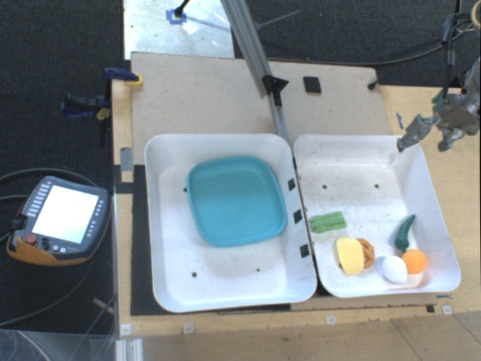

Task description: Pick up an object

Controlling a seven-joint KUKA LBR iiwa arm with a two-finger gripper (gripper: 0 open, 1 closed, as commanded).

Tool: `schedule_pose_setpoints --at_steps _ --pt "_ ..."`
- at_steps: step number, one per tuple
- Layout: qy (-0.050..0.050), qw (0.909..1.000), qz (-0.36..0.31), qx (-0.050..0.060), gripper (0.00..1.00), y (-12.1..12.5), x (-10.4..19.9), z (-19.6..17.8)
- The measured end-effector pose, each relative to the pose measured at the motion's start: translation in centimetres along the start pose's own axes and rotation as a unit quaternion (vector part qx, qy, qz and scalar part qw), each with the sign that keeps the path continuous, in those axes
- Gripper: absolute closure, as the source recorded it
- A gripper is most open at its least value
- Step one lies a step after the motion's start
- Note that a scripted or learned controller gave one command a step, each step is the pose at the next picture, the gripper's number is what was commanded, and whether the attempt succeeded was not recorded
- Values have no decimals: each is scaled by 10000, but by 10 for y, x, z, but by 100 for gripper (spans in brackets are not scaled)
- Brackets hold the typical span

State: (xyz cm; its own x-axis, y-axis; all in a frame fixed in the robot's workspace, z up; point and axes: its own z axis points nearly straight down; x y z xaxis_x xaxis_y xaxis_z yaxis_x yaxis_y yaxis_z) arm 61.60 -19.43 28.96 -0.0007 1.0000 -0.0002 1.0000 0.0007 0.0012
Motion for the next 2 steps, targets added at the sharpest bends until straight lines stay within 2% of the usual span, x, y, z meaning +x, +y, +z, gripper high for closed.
schedule_pose_setpoints --at_steps 2 --pt "6 10000 1 27 0 -3 9 122"
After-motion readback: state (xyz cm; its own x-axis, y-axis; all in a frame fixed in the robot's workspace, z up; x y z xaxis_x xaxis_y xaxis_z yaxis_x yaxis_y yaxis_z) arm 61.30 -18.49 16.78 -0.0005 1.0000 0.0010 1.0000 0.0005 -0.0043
